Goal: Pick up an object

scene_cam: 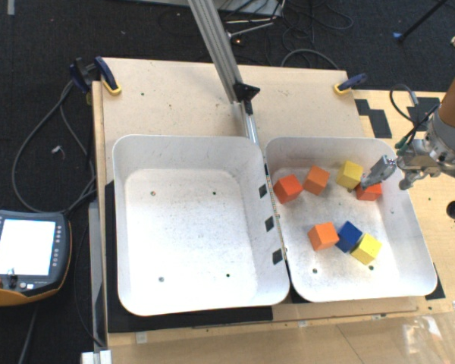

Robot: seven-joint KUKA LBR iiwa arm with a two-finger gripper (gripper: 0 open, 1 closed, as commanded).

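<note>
While the arm reaches in from the right, its gripper hangs low over the right bin's far right part, directly above a red block that lies against the bin's right slope; whether that block sits between the fingers or merely under them cannot be told from this slanted view, nor can it be told whether the gripper is open or closed, so nothing can be called held.

The relation that matters is a close one; the red block lies just below and a touch toward the camera from the gripper's tip, and a yellow block stands just to its left, near enough that it may be touching, which leaves little room on that side for a descent. By my reading the red block is the likeliest target, since it is nearest to the single arm; the rest are farther into the bin.

Those others fall in two groups; two orange blocks and lie side by side toward the bin's left, near the divider between bins; lower down, an orange block, a blue block and another yellow block cluster, each touching or nearly touching its neighbour.

The left bin holds no blocks; if the red block is taken, the neighbouring yellow one is the likeliest thing to be nudged.
</note>
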